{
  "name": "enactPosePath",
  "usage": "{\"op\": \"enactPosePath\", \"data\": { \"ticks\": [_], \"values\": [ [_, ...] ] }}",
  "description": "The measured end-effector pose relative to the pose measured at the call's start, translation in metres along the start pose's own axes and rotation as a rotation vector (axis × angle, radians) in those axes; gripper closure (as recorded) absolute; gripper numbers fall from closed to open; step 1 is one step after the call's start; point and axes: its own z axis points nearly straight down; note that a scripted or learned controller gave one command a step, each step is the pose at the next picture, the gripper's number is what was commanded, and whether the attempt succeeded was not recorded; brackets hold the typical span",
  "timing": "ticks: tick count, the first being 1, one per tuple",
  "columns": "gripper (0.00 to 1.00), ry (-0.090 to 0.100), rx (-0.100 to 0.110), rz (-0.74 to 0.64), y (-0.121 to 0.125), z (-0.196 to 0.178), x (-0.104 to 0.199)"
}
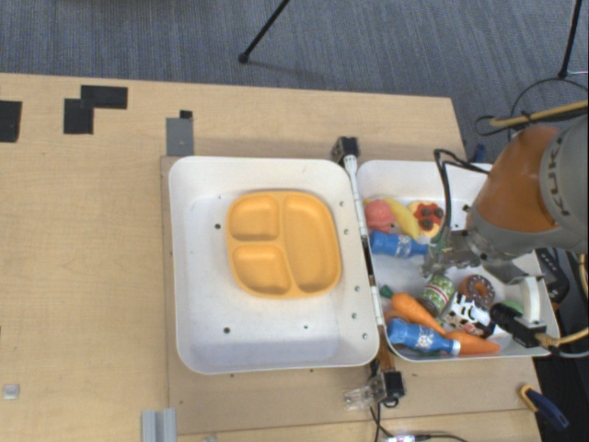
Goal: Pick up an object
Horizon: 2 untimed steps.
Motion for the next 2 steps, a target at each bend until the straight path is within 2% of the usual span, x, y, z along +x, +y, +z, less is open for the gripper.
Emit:
{"op": "enactPosePath", "data": {
  "ticks": [1, 2],
  "values": [
    [0.0, 0.0, 0.0, 0.0, 0.0, 0.0, 0.0],
    [0.0, -0.005, -0.009, -0.112, -0.044, 0.019, -0.012]
  ]
}}
